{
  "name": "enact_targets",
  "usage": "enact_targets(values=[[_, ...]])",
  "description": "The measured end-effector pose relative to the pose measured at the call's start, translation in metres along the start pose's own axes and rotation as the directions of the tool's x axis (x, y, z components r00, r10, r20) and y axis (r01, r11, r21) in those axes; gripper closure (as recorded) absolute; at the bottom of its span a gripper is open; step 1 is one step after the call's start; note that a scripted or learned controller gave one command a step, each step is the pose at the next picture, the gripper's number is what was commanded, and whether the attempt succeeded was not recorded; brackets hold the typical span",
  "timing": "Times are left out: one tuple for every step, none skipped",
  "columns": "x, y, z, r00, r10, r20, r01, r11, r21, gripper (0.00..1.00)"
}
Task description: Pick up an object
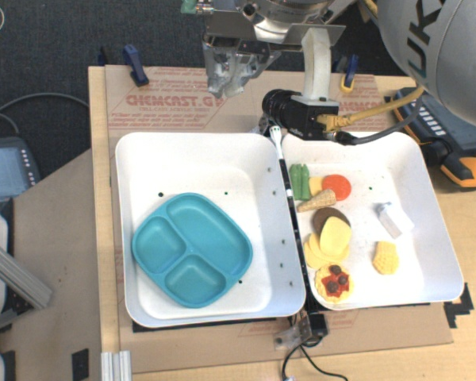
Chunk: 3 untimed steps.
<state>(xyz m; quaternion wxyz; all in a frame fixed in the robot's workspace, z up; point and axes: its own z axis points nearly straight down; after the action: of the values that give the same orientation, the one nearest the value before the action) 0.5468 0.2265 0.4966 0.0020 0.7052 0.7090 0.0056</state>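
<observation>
- Currently the gripper (226, 76) is hanging high above the far edge of the left bin (135, 153), over the cardboard behind it; whether it is released or clenched I cannot tell, since the metal parts are blurring together, and nothing is showing in it.
- Every graspable toy is lying in the right bin (416, 173), clustered along its left side: a green pepper (300, 180), an orange tomato (336, 186), an ice-cream cone (316, 201), a yellow-and-brown potato piece (333, 232), a small pizza (335, 282), and a corn piece (385, 257) lying apart.
- A teal divided plate (192, 248) is sitting in the left bin.
- So the targets are lying to the gripper's right and nearer the camera, across the divider.
- The pepper is nearest, its long axis running roughly along the divider; a grasp is probably calling for jaws closing across that axis.
</observation>
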Motion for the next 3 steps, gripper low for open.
enact_targets(values=[[-0.002, -0.005, -0.041, 1.0, 0.004, 0.003, -0.004, 1.0, 0.005, 1.0], [-0.003, 0.026, 0.101, 1.0, 0.008, 0.008, -0.008, 1.0, 0.018, 1.0], [-0.002, -0.075, 0.145, 1.0, 0.001, 0.008, -0.001, 1.0, 0.023, 1.0]])
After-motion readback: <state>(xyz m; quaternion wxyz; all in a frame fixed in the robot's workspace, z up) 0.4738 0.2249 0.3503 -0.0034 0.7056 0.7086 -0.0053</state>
